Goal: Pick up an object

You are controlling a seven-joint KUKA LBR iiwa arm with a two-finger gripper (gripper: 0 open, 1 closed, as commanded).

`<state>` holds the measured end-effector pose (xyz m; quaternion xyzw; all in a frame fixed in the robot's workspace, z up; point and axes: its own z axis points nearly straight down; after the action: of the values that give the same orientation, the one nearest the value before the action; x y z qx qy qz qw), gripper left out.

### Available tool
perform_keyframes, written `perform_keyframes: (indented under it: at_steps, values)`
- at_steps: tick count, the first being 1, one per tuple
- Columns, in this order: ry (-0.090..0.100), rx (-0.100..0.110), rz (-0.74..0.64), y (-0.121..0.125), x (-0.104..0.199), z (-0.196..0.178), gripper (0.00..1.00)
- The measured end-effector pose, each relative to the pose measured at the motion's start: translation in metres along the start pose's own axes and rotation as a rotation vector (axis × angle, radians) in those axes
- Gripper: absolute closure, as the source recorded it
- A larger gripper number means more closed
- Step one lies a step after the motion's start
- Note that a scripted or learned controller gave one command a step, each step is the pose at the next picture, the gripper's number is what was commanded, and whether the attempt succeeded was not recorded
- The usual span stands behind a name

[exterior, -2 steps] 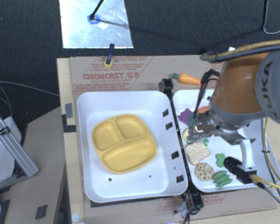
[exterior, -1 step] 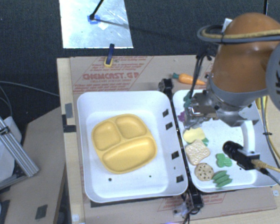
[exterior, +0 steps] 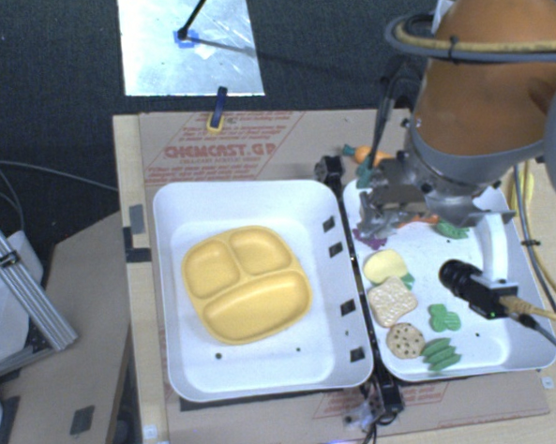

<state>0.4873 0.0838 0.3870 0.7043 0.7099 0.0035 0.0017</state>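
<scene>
Where arm dips | pincer point(exterior: 377, 222) over right bin point(exterior: 511, 343) | opening unclear

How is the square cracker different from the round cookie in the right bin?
The cracker is pale and roughly square; the cookie is round and browner with dark specks. The cracker looks larger than the cookie. The cracker lies just below the yellow piece, while the cookie sits nearer the bin's front rim. Both lie flat in the right bin.

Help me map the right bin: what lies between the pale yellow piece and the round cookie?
In the camera view, a square cracker lies between the pale yellow piece and the round cookie.
</scene>
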Motion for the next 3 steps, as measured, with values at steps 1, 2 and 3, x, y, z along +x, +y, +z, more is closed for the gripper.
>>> perform_keyframes:
  at_steps: [1, 2, 3]
  values:
    - [-0.002, 0.002, -0.003, 0.000, -0.002, -0.008, 1.00]
    - [-0.002, 0.000, -0.008, 0.001, -0.002, -0.019, 1.00]
    - [-0.005, 0.016, 0.009, 0.024, -0.016, 0.088, 1.00]
